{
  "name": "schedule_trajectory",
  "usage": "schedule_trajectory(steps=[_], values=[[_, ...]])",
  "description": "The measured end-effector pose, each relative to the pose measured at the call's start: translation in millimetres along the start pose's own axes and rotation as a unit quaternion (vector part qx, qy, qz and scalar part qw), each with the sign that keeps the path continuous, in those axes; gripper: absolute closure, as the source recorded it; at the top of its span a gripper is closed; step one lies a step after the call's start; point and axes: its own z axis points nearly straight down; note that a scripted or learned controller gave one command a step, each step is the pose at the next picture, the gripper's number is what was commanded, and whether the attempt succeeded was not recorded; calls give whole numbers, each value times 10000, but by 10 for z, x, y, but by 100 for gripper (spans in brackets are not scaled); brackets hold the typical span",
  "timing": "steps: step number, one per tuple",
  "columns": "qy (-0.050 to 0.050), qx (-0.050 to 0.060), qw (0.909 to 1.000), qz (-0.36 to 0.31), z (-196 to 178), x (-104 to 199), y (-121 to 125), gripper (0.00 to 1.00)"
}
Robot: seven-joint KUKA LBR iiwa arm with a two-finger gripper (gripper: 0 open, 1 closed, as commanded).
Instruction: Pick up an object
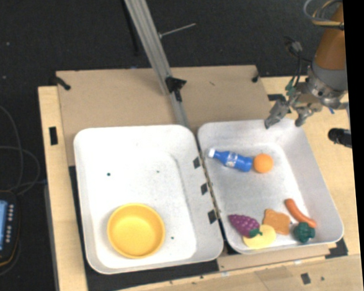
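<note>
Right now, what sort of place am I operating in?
Likely a robotics lab pick-and-place bench: two white bins on a board, toy food such as a carrot and orange ball, and the gripper open above.

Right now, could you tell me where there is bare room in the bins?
Left bin: bare above the yellow bowl. Right bin: a bare band between the bottle and orange ball and the crowded toy food along its bottom edge.

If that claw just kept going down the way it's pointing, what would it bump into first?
Probably the bare floor of the right bin near its far corner. The open claw hangs above there, and the nearest toy, the orange ball, sits off to the side. Depth is hard to judge.
</note>
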Motion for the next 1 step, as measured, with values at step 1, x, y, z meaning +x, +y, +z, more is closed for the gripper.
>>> schedule_trajectory(steps=[1], values=[[-5,5,10000,-7,0,-3,-2,0]])
